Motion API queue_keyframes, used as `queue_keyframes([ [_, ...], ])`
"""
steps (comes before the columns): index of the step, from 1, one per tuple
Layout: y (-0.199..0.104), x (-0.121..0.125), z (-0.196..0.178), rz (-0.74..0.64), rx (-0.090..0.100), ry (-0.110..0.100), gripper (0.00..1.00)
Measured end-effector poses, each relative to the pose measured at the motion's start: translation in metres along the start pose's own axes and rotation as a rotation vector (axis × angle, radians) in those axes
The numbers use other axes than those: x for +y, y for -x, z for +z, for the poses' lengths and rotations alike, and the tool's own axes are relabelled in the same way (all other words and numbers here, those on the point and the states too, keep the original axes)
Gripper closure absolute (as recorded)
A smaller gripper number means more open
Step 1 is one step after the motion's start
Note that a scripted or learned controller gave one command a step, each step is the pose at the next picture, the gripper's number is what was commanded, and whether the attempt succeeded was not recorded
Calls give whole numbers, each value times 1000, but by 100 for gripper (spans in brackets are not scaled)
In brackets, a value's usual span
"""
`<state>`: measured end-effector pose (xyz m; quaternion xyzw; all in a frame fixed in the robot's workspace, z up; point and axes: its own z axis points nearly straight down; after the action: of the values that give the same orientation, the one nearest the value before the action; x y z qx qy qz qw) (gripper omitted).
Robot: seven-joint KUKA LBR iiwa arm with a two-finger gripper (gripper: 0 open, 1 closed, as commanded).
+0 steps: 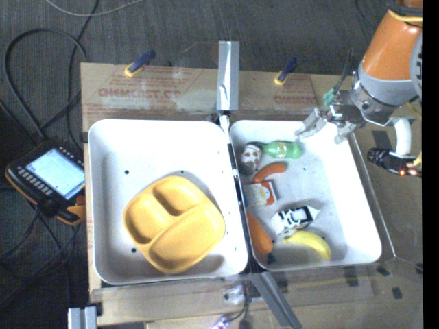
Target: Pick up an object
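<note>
You've got the gripper (325, 126) up over the right bin's (357, 204) far right corner, fingers spread apart w/ nothing between them, clear of the objs below. Arm (389, 53) comes in from top right, orange band just above the wrist.

Right bin contents, all bunched toward its left half: green bottle (282, 149) lying on its side near the back, closest to the gripper. Small ball (251, 157) just left of it. Red sausage (270, 171) under the bottle, tilted. Carton (260, 194) just below that. Carrot (260, 235) along the left wall. B/w toy (295, 217) near the middle, banana (306, 245) right below it at the front, looks touching.

Left bin (110, 149): yellow tray (174, 223), two sections, sitting front-center, tilted a bit.

Pendant (46, 177) on floor left of bench, screen lit.
</note>
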<state>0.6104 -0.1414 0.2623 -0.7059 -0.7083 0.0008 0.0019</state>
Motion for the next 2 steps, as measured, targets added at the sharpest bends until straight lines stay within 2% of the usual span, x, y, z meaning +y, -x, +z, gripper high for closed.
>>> queue_keyframes([
  [1,0,0,0,0,0,0,0],
  [2,25,11,54,-243,-3,0,0],
])
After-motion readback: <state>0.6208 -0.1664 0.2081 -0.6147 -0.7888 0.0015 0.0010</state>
